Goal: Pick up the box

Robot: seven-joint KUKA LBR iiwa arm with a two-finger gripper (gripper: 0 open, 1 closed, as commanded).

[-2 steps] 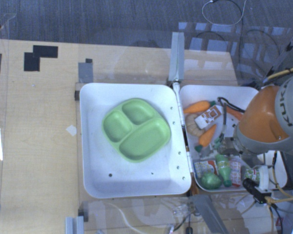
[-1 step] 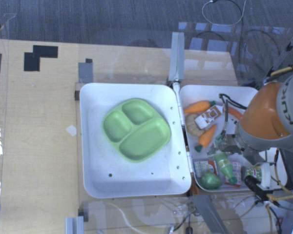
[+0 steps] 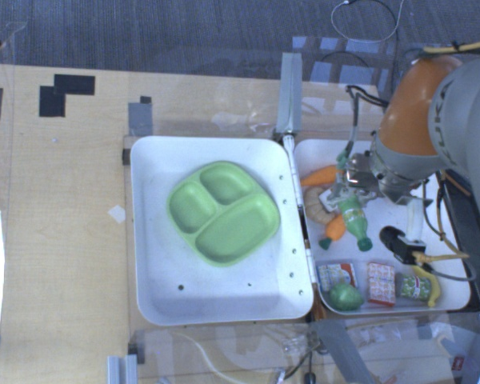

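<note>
Hovering in the right bin (image 3: 456, 294), the gripper (image 3: 348, 184) sits over a green bottle (image 3: 356, 221); finger state unclear; box (image 3: 381, 283) at five o'clock.

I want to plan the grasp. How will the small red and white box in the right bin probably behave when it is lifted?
The box lies flat, so it probably will not roll. It looks like thin card, likely light and crushable. Packed between neighbouring packets, it may drag them along.

A pale green divided plate (image 3: 224, 213) is sitting in the white left bin (image 3: 156, 286). In the white right bin (image 3: 456, 298), an orange carrot (image 3: 318, 175), a green bottle (image 3: 356, 222) and a red-and-white patterned box (image 3: 381, 283) are showing.
</note>
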